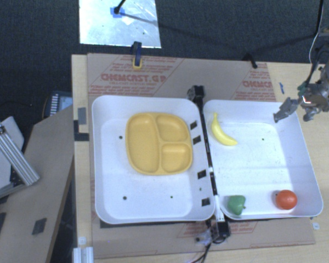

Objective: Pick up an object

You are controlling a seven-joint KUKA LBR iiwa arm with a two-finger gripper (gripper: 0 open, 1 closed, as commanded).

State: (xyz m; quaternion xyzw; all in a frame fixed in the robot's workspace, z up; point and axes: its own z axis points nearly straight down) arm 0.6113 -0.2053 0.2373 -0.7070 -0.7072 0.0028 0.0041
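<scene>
Banana [222, 132] untouched in right bin [310, 163]; gripper [296, 109] hovers at far corner, finger spread unclear. Approach step; next, descend leftward.

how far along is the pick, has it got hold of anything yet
Nothing looks picked yet. The banana, green pepper and tomato all lie in the right bin. The hand hovers at that bin's far right corner, above no object. Approach, grasp and lift remain.
</scene>
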